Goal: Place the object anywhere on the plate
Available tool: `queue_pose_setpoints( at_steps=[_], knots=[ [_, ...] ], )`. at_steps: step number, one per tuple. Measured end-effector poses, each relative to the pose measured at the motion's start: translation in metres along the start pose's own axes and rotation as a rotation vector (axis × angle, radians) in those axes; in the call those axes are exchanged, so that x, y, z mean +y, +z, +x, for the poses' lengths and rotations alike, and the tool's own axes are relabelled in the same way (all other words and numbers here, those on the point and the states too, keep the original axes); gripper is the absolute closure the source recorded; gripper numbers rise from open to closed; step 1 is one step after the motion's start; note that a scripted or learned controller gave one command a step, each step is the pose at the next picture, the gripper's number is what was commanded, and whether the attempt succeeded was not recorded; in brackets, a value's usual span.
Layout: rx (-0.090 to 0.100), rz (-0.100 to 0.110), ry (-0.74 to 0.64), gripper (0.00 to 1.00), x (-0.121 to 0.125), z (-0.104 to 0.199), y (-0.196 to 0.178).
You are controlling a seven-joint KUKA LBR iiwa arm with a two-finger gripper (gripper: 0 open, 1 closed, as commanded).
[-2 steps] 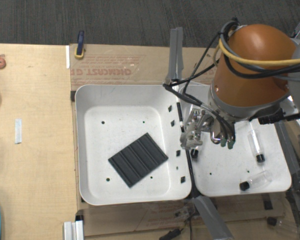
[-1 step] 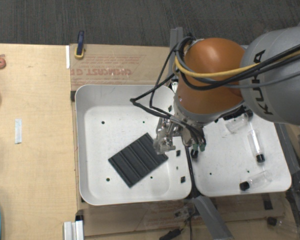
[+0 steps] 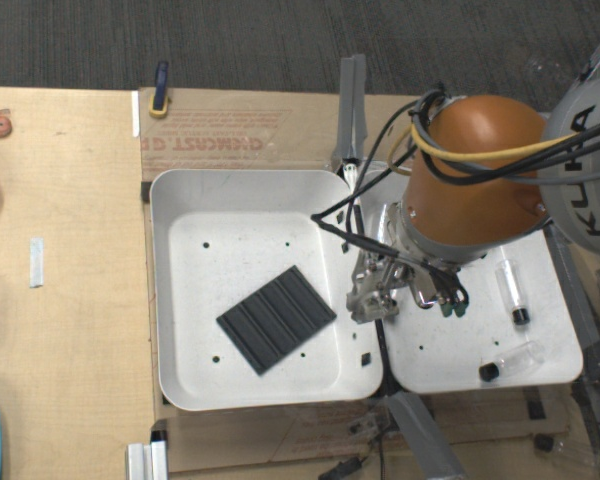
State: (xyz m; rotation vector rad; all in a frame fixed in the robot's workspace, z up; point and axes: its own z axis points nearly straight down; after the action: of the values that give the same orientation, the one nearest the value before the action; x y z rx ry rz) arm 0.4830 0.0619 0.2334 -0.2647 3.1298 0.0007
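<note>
The grey arm reads "KUKA"; its gripper hangs over the bins' shared edge, beside the ribbed black plate in the left bin; a clear syringe lies in the right bin

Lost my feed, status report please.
Claw over the seam between bins, nothing seen in it. Dark ribbed plate in left bin. Clear tube lies in right bin.

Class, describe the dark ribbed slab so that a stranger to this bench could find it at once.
Start at the left-hand shallow white bin of the two side by side. On its floor, towards the lower right, lies a flat dark grey rectangular slab, turned at a slant. Its raised parallel ribs set it apart from the small black dots scattered around it.
</note>
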Motion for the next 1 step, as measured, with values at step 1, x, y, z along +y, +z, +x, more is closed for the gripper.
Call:
queue_pose_setpoints(
  at_steps=[1],
  knots=[
    [-0.003,0.0,-0.154,1.0,0.0197,-0.0091,-0.0704]
  ],
)
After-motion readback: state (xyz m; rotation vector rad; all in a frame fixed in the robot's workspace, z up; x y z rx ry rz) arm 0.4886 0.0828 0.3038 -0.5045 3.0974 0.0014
